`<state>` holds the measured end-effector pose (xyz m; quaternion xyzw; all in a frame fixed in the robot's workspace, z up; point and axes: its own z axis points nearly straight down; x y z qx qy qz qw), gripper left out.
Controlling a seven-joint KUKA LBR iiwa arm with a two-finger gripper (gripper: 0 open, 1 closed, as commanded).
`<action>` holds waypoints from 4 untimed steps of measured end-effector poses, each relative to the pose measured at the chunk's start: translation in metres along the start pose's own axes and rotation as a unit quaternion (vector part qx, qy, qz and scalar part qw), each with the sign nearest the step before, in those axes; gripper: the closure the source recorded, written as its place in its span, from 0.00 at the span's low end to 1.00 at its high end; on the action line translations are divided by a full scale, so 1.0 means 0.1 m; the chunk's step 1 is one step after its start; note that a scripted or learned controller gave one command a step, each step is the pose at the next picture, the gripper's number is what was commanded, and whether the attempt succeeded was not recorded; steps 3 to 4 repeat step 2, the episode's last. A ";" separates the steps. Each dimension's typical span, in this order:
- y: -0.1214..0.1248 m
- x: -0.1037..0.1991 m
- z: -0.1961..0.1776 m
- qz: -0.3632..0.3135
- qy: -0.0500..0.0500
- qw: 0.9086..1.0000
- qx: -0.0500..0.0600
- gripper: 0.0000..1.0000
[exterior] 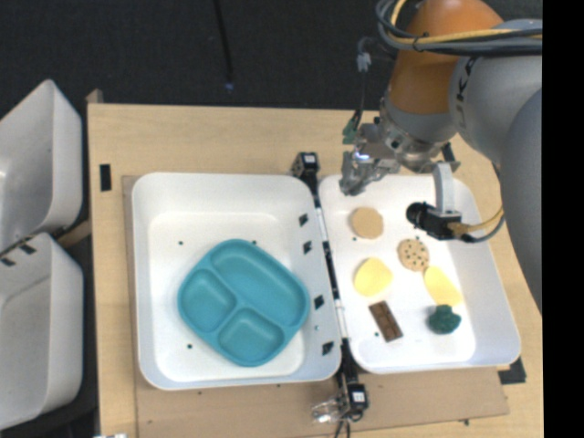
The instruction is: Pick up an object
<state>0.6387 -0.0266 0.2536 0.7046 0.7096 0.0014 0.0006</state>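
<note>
Two white bins sit on a pale tan wooden bench against a near-black background. In the left bin lies a teal-blue divided plate. The right bin holds small pieces: a light brown round biscuit, a tan cookie speckled with dark dots, a pale yellow rounded piece, a brighter yellow piece, a dark brown bar and a dark green lump. At the upper right of the frame the arm is grey with an orange band, yellow and black cables looping over it, and a metallic grey gripper below. White shapes fill the left edge.
</note>
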 end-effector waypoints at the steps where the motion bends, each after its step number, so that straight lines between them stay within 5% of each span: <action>1: 0.08 0.59 0.09 0.001 -0.001 1.000 0.000 1.00; 2: 0.11 1.13 0.00 0.000 0.000 1.000 0.000 1.00; 4: 0.11 1.13 0.00 0.000 0.000 1.000 0.000 1.00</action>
